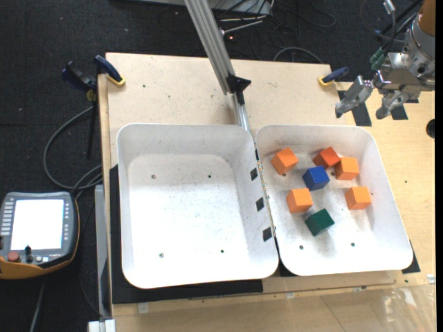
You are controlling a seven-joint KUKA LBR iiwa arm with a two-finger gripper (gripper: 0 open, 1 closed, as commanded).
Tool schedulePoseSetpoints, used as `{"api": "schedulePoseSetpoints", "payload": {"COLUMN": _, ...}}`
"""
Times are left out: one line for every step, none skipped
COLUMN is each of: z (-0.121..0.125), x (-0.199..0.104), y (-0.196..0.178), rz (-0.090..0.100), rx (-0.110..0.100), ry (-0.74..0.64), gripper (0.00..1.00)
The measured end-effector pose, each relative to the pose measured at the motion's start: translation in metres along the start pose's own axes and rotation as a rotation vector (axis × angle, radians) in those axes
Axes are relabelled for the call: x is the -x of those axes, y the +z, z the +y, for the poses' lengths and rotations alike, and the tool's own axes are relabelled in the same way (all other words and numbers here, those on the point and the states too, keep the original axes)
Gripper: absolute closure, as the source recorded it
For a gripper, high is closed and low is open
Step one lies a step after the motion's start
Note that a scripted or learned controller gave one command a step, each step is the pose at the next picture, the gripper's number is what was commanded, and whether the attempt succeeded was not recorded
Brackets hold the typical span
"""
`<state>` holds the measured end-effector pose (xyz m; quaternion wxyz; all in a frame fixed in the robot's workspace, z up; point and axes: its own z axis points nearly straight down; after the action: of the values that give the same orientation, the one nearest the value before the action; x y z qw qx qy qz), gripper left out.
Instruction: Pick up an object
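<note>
The right bin (387,244) holds several small cubes: an orange one (284,160) at the upper left, a red-orange one (327,158), more orange ones (347,168) (299,200) (358,197), a blue cube (316,178) in the middle and a dark green cube (320,221) lowest. My gripper (374,101) hangs above the bench beyond the right bin's far right corner, apart from all the cubes. Its two fingers (349,99) are spread, with nothing between them.
The left bin (131,185) lies beside the right one. A metal pole (211,37) slants down to the gap between the bins. Blue-and-yellow clamps (109,70) (333,77) sit at the bench's far corners. A teach pendant (36,232) lies off the bench's left side.
</note>
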<state>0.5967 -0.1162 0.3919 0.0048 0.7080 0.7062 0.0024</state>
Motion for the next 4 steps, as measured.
{"api": "schedulePoseSetpoints", "payload": {"z": -0.049, "x": -0.009, "y": -0.143, "rz": 0.001, "rx": 0.0, "ry": -0.006, "gripper": 0.0}}
{"api": "schedulePoseSetpoints", "payload": {"z": -0.06, "x": -0.038, "y": -0.112, "rz": 0.004, "rx": -0.013, "ry": -0.008, "gripper": 0.0}}
{"api": "schedulePoseSetpoints", "payload": {"z": -0.07, "x": -0.076, "y": -0.136, "rz": 0.003, "rx": -0.005, "ry": -0.009, "gripper": 0.0}}
{"api": "schedulePoseSetpoints", "payload": {"z": -0.105, "x": -0.071, "y": -0.13, "rz": 0.003, "rx": -0.01, "ry": -0.004, "gripper": 0.0}}
